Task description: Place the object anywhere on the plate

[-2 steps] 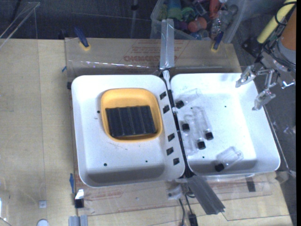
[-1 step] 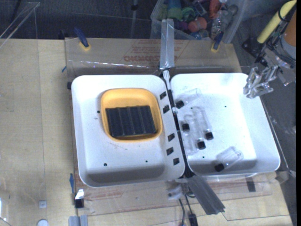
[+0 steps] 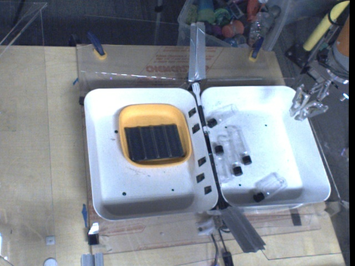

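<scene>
Pale wooden tabletop (image 3: 33, 148) under two white bins; crate of coloured toys (image 3: 233, 7) at upper centre. Dark ribbed object (image 3: 154, 142) flat on yellow plate (image 3: 128, 117) in left bin (image 3: 102, 165), long axis left-right. Clear bottles (image 3: 233, 148) in right bin (image 3: 299, 148). Jaws (image 3: 308, 105) at right edge, spread, pinching nothing.

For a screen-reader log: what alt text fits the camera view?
A yellow plate bearing a dark ridged block sits in the left bin. Clear black-capped objects lie in the right bin, with the gripper above its far right corner.
</scene>
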`<state>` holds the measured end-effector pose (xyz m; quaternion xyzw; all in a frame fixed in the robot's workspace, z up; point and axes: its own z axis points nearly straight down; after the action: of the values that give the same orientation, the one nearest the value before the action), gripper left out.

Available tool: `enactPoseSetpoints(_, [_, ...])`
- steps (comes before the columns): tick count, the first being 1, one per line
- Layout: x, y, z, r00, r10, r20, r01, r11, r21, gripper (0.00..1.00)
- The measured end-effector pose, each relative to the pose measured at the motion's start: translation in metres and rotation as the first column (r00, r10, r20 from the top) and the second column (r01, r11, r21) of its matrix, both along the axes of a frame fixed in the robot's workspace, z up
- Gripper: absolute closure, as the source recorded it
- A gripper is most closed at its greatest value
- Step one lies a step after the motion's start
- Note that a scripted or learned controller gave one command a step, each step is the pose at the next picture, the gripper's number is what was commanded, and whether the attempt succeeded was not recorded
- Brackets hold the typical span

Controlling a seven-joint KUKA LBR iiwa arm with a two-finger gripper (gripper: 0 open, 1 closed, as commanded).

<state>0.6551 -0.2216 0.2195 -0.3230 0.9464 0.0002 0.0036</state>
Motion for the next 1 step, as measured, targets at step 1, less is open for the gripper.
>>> enactPoseSetpoints(1, [-0.0043,0.0058,0.0373,0.986,0.167,0.004,-0.167,0.986,-0.002,1.00])
